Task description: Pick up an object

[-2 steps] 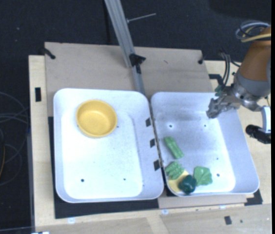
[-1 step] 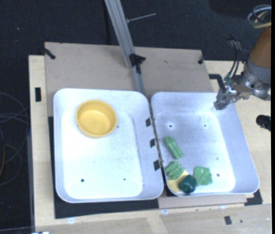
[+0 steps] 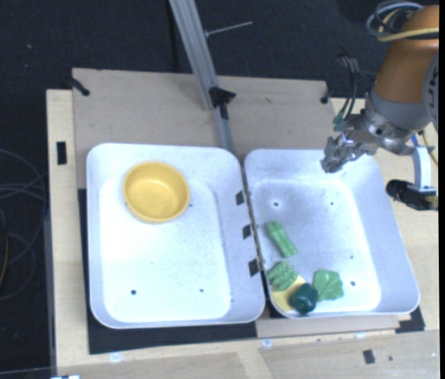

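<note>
1. A green pod (image 3: 281, 239) lies in the right bin (image 3: 364, 212), long axis running 11 to 5 o'clock; beside it at 6 o'clock sit more green pieces (image 3: 282, 274) and a dark green ball (image 3: 304, 298) on a yellow scrap.
2. The gripper (image 3: 334, 160) hangs over that bin's 12 o'clock rim; I cannot tell how its jaws stand, and nothing shows between them.
3. A yellow bowl (image 3: 156, 191) sits in the left bin (image 3: 167, 290).

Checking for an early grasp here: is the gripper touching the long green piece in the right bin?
Apart. The camera view shows the gripper over the far corner, bare white floor between it and the long green piece.
</note>
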Robot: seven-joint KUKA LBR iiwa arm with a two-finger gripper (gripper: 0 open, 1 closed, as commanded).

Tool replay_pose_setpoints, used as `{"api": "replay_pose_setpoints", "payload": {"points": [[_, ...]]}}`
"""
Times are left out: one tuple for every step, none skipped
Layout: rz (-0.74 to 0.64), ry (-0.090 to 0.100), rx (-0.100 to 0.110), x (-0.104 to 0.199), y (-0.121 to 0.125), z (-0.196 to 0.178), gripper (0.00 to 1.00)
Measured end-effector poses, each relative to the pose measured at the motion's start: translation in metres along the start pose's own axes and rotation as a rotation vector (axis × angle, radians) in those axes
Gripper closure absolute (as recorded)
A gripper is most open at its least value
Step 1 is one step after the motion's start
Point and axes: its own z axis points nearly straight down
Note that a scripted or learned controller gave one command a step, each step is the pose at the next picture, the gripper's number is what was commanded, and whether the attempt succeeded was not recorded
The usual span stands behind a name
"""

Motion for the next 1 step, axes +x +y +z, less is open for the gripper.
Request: {"api": "replay_pose_setpoints", "payload": {"points": [[0.001, -0.001, 0.001, 0.0482, 0.0008, 0.0086, 1.00]]}}
